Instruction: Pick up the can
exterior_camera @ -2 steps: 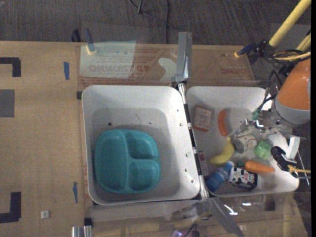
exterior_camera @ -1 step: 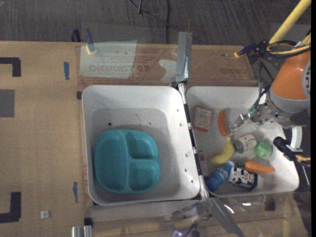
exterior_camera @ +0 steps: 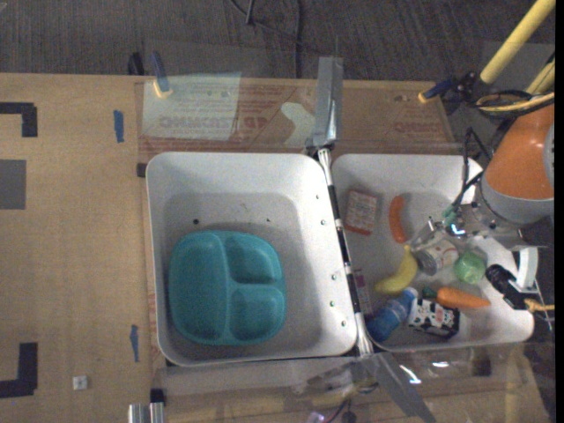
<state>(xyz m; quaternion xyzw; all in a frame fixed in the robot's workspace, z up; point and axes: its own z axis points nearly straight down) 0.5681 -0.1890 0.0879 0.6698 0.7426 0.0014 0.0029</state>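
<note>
**binwatcher:** Since the right bin (exterior_camera: 493, 329) is so packed, I'll go near to far. At the near edge there's a blue bottle (exterior_camera: 389, 315) lying on its side, a small black-and-white carton (exterior_camera: 434, 318) right beside it, and an orange carrot (exterior_camera: 462, 299) just past that. Next come the banana (exterior_camera: 398, 274) and a green round thing (exterior_camera: 470, 266). The can (exterior_camera: 434, 258), lying between those two, looks like a small silvery cylinder tipped on its side. The gripper (exterior_camera: 445, 230) hangs right at the can's far side, maybe touching it. I honestly can't tell whether the claw is spread or pinched, and I can't see the can between its fingers, so I wouldn't call it held.

**kuka_fan:** So what would make the grab work?

**binwatcher:** My guess: centre over the can's body, put the fingers across its narrow width, and come straight down. A rounded can could roll away if only one finger meets it. Banana and green thing crowd both sides, so there's little room, and a sloppy approach might catch one of them instead.

**kuka_fan:** Anything further back?

**binwatcher:** A red-orange pepper-ish piece (exterior_camera: 398, 218) and a flat snack packet (exterior_camera: 359, 211), both well apart from the can. The left bin (exterior_camera: 176, 179) has a teal divided plate (exterior_camera: 226, 286); no trouble there.
</note>
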